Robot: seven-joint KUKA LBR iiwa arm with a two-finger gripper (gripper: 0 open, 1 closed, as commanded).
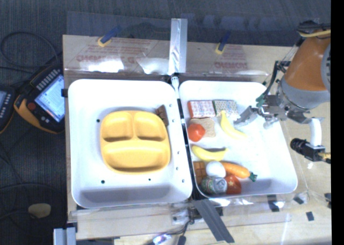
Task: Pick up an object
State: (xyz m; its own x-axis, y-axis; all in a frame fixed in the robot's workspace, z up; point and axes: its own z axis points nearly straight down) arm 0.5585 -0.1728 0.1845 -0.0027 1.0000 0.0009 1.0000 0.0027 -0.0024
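The right bin (277, 155) holds toy food along its left side. A red box (201, 108) and a speckled box (226, 107) lie at the back, with a tomato (196, 131) and a small banana (228, 125) below them. Nearer the front are a larger banana (207, 152), a carrot (236, 170), a white egg (215, 168) and a can (215, 186). My gripper (256, 120) hangs over the bin's back right part, just right of the small banana. It is open, with nothing between its fingers.
The left bin (86, 147) bears a yellow divided plate (134, 141), with a small brown piece (161, 112) at its back right corner. A metal divider (178, 45) stands behind the bins. A pendant (45, 101) lies off the bench at the left.
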